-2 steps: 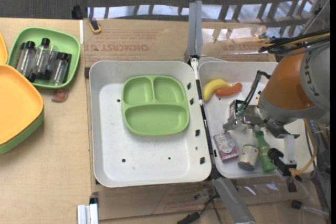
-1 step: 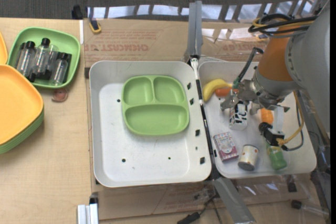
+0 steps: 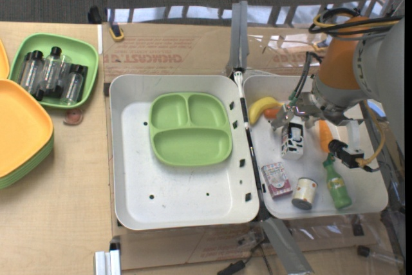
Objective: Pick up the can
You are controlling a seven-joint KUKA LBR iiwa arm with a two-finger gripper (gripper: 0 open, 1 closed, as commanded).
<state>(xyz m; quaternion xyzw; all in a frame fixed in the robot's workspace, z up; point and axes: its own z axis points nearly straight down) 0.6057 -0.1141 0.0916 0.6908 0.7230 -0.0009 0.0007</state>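
We see the can (image 3: 293, 139), white with black marks, standing in the right bin (image 3: 376, 199), toward its middle. The gripper (image 3: 291, 118) sits right above the can at its 12 o'clock edge, touching or nearly so; we cannot tell how far its fingers are apart or whether they grip anything. A banana (image 3: 261, 107) lies at 10 o'clock from the can, a pink box (image 3: 277, 179) at 7 o'clock, a tin (image 3: 304, 193) at 5 o'clock, and a green bottle (image 3: 336, 185) at 4 o'clock. The left bin (image 3: 129, 196) holds a green tray (image 3: 190, 128).
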